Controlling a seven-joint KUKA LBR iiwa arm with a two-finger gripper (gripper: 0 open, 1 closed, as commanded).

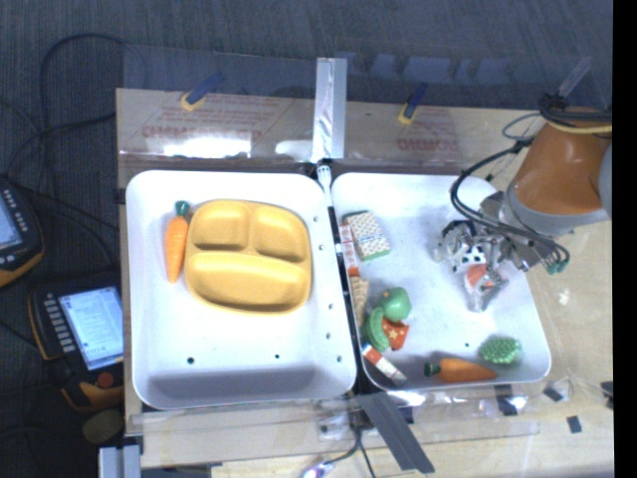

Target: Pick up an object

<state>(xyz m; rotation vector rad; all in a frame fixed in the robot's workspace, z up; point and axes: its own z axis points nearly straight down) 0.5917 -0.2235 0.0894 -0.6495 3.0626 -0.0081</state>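
Gripper low in the right bin, can't tell its state; nothing sits under it, so closing there likely grabs air.

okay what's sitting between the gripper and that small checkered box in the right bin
Nothing: in the camera view, bare white bin floor separates the gripper from the checkered box.

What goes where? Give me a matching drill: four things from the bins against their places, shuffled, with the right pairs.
Things:
1. yellow tray
2. gripper
3. green bumpy toy
4. checkered box

Places:
A. right bin, near front right corner
B. left bin, beside a carrot
C. right bin, upper left, by the divider
D. over the right bin's right half

Pairs: 1-B, 2-D, 3-A, 4-C
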